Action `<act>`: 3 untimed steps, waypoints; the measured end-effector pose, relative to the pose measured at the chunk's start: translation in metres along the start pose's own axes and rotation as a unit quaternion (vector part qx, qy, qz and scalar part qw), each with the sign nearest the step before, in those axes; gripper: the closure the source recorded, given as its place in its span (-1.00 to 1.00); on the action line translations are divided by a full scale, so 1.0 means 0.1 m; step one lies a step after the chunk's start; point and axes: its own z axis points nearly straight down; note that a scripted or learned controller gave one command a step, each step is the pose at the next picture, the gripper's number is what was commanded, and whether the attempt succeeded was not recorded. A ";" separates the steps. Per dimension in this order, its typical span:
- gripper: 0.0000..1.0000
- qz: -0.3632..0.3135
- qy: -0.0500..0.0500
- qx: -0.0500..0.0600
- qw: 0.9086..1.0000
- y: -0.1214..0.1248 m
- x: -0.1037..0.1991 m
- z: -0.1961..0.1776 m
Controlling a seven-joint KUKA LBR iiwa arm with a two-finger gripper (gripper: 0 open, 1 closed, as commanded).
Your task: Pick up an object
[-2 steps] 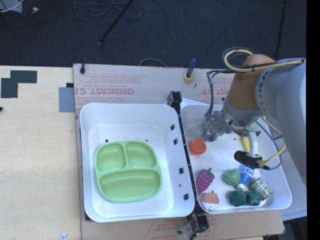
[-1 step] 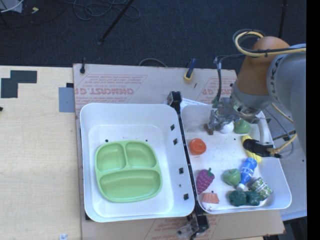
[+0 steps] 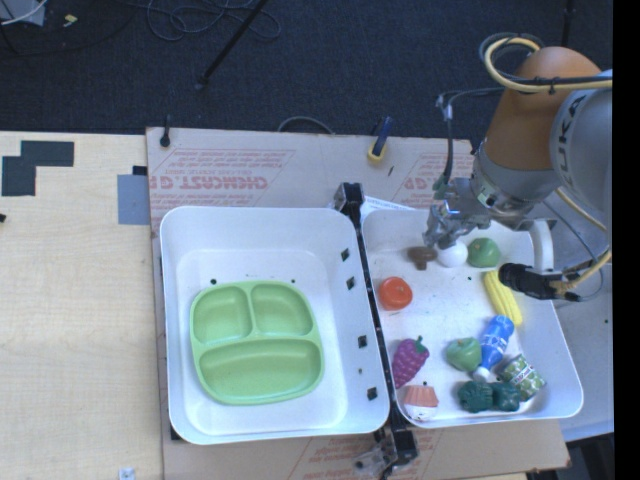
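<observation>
My gripper (image 3: pixel 443 233) hangs low over the far part of the right bin (image 3: pixel 560 353), at the end of the grey arm with its orange band. Directly below its tip lies a small white and brown mushroom-like toy (image 3: pixel 442 256), and whether the gripper touches it is unclear. A green round toy (image 3: pixel 485 252) sits just to the right of it. A red tomato (image 3: pixel 395 293) lies nearer the bin's left wall. I see nothing lifted off the bin floor.
The right bin also holds a yellow corn cob (image 3: pixel 502 298), purple grapes (image 3: pixel 408 361), a green pepper (image 3: pixel 463 353), a blue bottle (image 3: pixel 494 341), broccoli (image 3: pixel 480 396) and a cupcake-like toy (image 3: pixel 420 399). The left bin (image 3: pixel 185 238) holds a green divided plate (image 3: pixel 258 343).
</observation>
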 end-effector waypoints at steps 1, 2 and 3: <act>1.00 0.000 0.000 0.000 1.000 0.00 -0.01 -0.23; 1.00 -0.001 0.000 0.002 1.000 0.04 0.62 -0.21; 1.00 -0.001 0.001 0.002 1.000 0.02 1.10 -0.20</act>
